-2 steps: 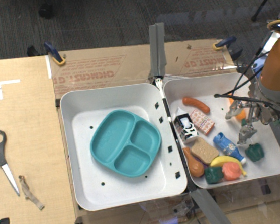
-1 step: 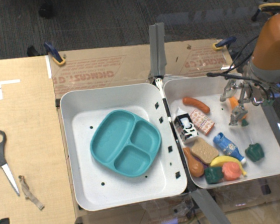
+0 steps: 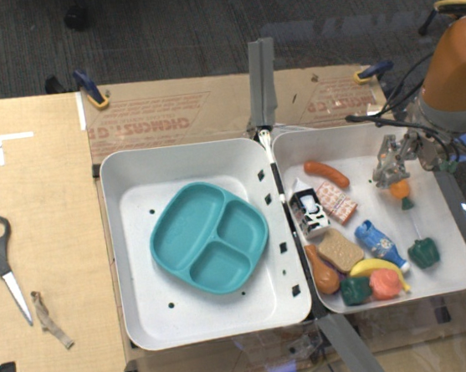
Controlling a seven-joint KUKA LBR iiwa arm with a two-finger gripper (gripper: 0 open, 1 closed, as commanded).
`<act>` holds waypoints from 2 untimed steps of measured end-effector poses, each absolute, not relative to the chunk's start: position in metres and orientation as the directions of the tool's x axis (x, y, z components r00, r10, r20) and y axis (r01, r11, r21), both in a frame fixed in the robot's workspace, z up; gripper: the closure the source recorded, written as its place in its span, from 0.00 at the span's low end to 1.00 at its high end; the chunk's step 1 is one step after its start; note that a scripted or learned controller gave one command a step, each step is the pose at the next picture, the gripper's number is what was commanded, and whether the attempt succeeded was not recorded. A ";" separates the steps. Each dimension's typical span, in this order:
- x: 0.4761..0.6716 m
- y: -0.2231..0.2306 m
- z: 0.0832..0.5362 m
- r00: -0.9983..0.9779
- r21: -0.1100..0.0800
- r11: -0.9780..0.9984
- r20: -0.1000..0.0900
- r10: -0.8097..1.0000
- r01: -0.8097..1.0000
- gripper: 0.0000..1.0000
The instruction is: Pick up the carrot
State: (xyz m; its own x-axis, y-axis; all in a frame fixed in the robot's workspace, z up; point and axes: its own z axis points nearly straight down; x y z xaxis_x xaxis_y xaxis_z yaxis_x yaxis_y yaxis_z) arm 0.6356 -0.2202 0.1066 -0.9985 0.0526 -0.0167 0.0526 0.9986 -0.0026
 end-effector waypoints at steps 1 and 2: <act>0.588 -0.221 0.096 -0.981 -0.001 0.981 -0.004 -0.195 -0.195 1.00; 0.567 -0.169 0.208 -0.911 -0.002 0.911 -0.005 -0.413 -0.413 1.00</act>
